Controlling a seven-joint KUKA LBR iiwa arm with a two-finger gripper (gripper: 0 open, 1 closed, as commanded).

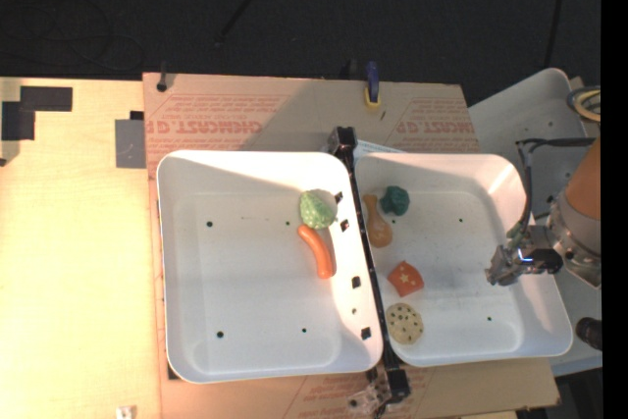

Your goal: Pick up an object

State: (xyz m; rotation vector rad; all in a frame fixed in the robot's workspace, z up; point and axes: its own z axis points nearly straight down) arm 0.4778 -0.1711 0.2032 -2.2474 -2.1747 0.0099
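Note:
My gripper [506, 268] hangs over the right side of the right bin [481, 172], well to the right of the objects. In that bin lie a dark green lump [395, 200], a tan pear-shaped piece [377, 223], a red-orange block [405, 279] and a round beige cookie with dark dots [403, 323]. The left bin [226, 348] holds a light green leafy ball [317, 208] and an orange carrot-like stick [319, 251], both near its right wall. Nothing is visible between the fingers.
A black divider [359, 260] runs between the two bins. Cardboard [255, 118] lies under the bins, with a blue clamp [372, 83] at its far edge. A pale wooden bench top [69, 260] extends to the left.

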